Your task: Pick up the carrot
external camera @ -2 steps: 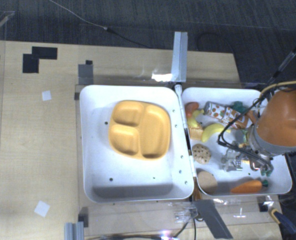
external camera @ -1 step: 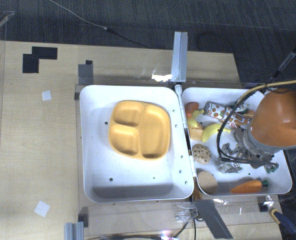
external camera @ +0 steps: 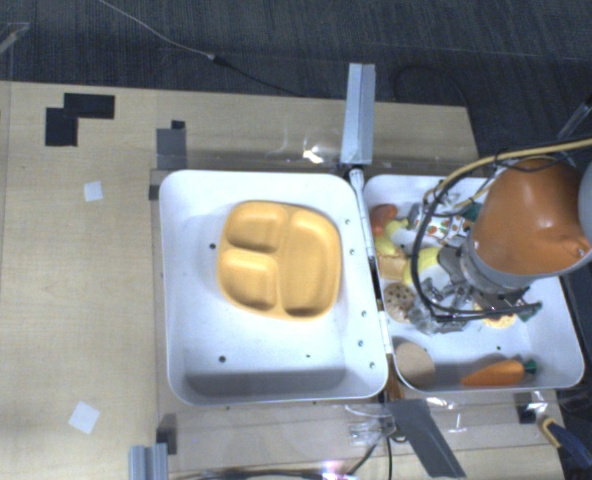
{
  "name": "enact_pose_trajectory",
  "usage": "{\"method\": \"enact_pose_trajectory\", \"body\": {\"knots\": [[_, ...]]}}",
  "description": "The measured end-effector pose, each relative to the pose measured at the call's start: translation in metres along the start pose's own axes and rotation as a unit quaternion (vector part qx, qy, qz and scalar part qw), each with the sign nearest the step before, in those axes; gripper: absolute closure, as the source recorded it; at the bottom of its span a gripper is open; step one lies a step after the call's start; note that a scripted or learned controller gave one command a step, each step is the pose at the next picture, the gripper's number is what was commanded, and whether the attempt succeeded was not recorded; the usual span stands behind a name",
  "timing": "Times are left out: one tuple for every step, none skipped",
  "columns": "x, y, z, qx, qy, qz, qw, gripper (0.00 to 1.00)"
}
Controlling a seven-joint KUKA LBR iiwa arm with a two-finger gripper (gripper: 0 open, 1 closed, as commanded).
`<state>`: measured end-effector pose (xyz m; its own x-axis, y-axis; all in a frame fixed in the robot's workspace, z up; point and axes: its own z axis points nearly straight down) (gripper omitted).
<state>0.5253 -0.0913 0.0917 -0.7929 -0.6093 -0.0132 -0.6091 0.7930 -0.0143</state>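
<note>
The carrot (external camera: 495, 373), orange with a green stub at its right end, lies flat near the front edge of the right bin (external camera: 566, 368). My gripper (external camera: 456, 303) hangs over the middle of that bin, a short way behind the carrot and left of it. The wrist, its cables and the orange band hide the fingertips. Nothing shows between the gripper and the carrot.
Several small food items crowd the right bin's left side: a yellow piece (external camera: 391, 236), a cookie (external camera: 397, 299) and a tan round piece (external camera: 413, 361). In the left bin (external camera: 191, 368) sits a yellow divided plate (external camera: 280, 258). A metal divider (external camera: 368, 258) separates the bins.
</note>
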Motion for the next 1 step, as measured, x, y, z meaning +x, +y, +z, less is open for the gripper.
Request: {"method": "enact_pose_trajectory", "body": {"knots": [[0.0587, -0.0492, 0.0006, 0.001, 0.0, -0.052, 0.9987, 1.0]]}}
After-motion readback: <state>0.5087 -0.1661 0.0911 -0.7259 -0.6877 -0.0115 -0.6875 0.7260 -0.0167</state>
